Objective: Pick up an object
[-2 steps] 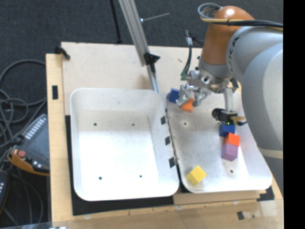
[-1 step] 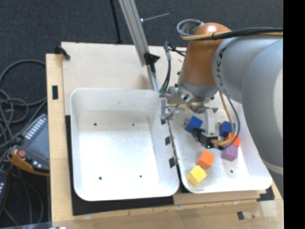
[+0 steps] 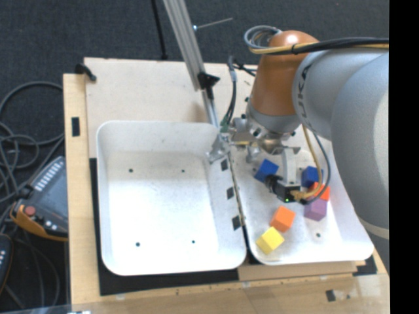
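Note:
My gripper [image 3: 262, 154] hangs low over the upper part of the right bin [image 3: 340, 237], under the orange wrist band. A blue block [image 3: 266, 170] lies right below it, touching or very near the tool. A second blue block [image 3: 309, 174] sits to the right, with a small orange-red piece [image 3: 324, 192] and a purple block [image 3: 316, 209] beside it. An orange cube [image 3: 283, 218] and a yellow cube [image 3: 270, 240] rest nearer the front of that bin. The arm hides the bin's far right part.
The left bin [image 3: 118, 142] stands beside the right one, their rims meeting at a divider [image 3: 232, 195]. A slanted metal pole [image 3: 186, 38] rises behind the bins. Cables and a pendant [image 3: 39, 201] lie off the bench at left.

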You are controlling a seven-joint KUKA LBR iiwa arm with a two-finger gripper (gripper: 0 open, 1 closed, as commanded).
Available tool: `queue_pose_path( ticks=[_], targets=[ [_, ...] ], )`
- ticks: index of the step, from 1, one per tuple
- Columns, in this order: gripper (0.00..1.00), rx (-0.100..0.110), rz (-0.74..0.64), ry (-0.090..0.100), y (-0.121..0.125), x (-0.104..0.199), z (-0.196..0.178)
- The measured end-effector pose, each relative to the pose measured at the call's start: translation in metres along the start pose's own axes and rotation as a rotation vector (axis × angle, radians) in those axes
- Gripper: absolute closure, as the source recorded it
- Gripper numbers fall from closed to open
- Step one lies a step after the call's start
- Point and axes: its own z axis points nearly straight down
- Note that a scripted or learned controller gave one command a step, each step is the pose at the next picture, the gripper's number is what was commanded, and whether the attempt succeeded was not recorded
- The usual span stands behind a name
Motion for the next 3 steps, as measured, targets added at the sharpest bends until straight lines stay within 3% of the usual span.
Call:
queue_pose_path(
  ticks=[1, 2, 3],
  targets=[
    [0.0, -0.002, -0.004, 0.0, 0.005, 0.02, -0.02],
    [0.0, -0.006, 0.005, -0.004, 0.03, -0.048, -0.064],
    [0.0, 0.005, 0.007, -0.004, 0.032, -0.107, -0.001]
  ],
)
